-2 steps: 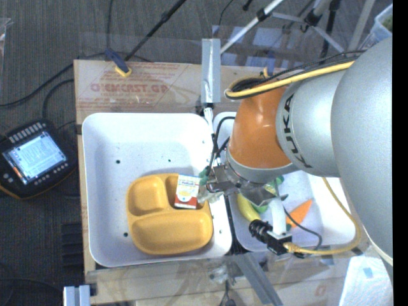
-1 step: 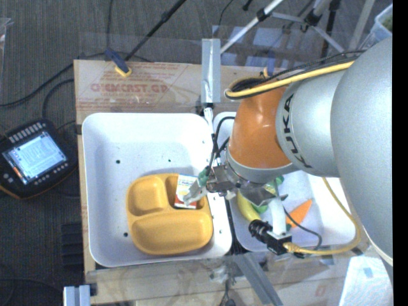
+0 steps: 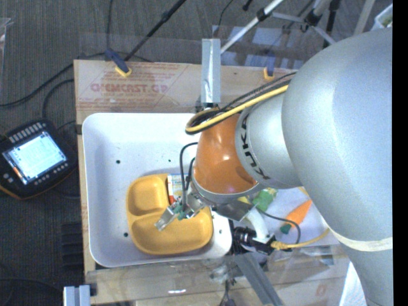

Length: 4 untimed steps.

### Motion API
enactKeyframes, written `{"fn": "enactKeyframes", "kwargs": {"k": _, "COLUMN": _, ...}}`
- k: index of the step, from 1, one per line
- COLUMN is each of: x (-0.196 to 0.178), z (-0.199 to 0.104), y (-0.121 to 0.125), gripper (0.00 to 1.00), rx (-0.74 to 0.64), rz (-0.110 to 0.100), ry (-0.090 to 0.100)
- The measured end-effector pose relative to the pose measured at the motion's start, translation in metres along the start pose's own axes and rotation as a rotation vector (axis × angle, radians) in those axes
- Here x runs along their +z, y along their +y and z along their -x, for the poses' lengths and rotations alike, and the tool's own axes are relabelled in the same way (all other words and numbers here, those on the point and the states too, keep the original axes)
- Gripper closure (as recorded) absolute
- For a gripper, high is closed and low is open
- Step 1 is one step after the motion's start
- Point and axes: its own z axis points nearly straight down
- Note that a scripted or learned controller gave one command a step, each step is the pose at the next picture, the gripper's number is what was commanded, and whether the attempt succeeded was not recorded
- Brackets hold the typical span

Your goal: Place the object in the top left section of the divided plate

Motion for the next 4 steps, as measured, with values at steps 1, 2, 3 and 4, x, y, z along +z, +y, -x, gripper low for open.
{"fn": "enactKeyframes", "kwargs": {"k": 1, "x": -0.012, "z": 0.008, "y": -0.002, "gripper": 1.0, "rx": 0.009, "rz": -0.005, "ry": -0.004}}
{"fn": "enactKeyframes", "kwargs": {"k": 2, "x": -0.179, "z": -0.013, "y": 0.006, "gripper": 1.0, "rx": -0.025, "rz": -0.01, "ry": -0.001}}
{"fn": "enactKeyframes", "kwargs": {"k": 3, "x": -0.125, "z": 0.03, "y": -0.025, "gripper": 1.0, "rx": 0.009, "rz": -0.012, "ry": 0.001}}
{"fn": "enactKeyframes", "kwargs": {"k": 4, "x": -0.28, "z": 0.033, "y": -0.024, "gripper": 1.0, "rx": -0.084, "rz": -0.008, "ry": -0.001}}
